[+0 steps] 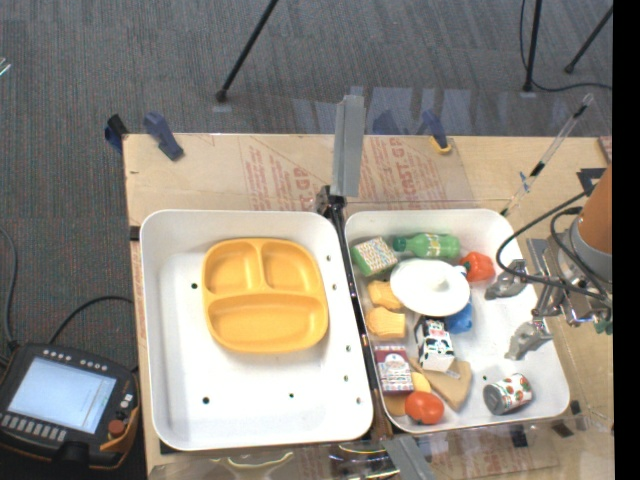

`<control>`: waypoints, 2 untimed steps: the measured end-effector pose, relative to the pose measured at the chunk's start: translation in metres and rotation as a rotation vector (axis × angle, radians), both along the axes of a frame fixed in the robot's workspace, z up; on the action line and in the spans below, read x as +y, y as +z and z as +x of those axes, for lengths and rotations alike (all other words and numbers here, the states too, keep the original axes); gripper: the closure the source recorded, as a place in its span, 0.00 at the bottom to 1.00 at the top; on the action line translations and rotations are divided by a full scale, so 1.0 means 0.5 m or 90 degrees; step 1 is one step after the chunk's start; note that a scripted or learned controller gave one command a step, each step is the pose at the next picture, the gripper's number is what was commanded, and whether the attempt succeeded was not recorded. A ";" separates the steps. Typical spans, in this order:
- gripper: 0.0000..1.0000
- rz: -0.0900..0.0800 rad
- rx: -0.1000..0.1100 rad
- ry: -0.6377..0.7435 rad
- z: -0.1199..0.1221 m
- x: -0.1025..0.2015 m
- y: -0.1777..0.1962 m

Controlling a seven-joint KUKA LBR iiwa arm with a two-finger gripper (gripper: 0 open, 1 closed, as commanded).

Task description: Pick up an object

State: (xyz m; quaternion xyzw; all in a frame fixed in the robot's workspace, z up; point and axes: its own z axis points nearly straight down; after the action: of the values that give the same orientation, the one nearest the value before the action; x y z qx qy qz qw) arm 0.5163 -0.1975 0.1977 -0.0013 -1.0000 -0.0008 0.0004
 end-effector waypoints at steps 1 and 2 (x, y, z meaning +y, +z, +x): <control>0.00 -0.001 -0.003 -0.014 0.092 0.093 -0.166; 0.00 -0.001 -0.002 -0.041 -0.002 0.187 -0.220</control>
State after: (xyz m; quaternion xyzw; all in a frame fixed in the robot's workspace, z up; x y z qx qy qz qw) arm 0.5155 -0.1041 0.0878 -0.0334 -0.9994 -0.0002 -0.0015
